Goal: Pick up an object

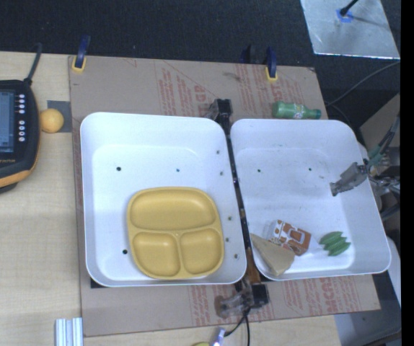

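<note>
Two shallow white plastic bins sit side by side on a sheet of brown cardboard laid over the wooden bench. The left bin (106,143) holds a yellow plastic plate with three compartments (175,232), lying flat toward the bin's near half, its two smaller sections facing the front edge.

The right bin (293,146) carries three small things gathered along its near side. A small white and orange printed carton (289,236) lies tilted on the floor of the bin. Just beside it, at the near left corner, rests a tan wedge-shaped piece (271,256), touching or nearly touching the carton. A little to the right, apart from both, lies a small green leafy object (335,242).

The grey two-finger gripper (336,188) reaches in from the right edge, low over the right side of the right bin, its tip pointing leftward and down. It is well clear of the carton, the wedge and the green object, and nothing is between its fingers; I cannot tell from here whether they are apart or together.

Outside the bins, a green plastic bottle (296,110) lies on its side on the cardboard just behind the right bin. At the far left sit a black and orange teach pendant with a screen (1,135) and, next to it, a small orange ball (51,120).
</note>
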`<state>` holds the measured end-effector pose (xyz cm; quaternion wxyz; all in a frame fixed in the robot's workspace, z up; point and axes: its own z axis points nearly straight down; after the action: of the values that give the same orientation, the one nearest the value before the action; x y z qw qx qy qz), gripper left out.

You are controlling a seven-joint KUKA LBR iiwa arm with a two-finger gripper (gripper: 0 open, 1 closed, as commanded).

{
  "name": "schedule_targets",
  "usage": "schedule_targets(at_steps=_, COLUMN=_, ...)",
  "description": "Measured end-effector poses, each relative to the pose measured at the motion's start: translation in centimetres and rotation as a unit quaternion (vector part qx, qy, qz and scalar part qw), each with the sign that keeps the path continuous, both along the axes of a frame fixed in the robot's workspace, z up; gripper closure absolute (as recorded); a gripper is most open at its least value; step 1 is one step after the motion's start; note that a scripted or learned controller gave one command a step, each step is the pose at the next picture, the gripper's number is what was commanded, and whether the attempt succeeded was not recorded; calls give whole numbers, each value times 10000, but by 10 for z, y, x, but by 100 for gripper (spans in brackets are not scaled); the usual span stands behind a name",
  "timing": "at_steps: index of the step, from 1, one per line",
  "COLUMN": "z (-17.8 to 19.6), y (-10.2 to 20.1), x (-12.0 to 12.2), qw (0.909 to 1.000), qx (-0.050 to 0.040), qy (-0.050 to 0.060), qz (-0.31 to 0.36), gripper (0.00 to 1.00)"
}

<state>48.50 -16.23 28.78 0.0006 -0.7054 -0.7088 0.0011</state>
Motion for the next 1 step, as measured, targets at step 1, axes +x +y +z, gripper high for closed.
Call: schedule_targets(at_steps=1, z=-90, y=36, x=107, qw=10000, qx=-3, qy=14, qz=6, gripper=0)
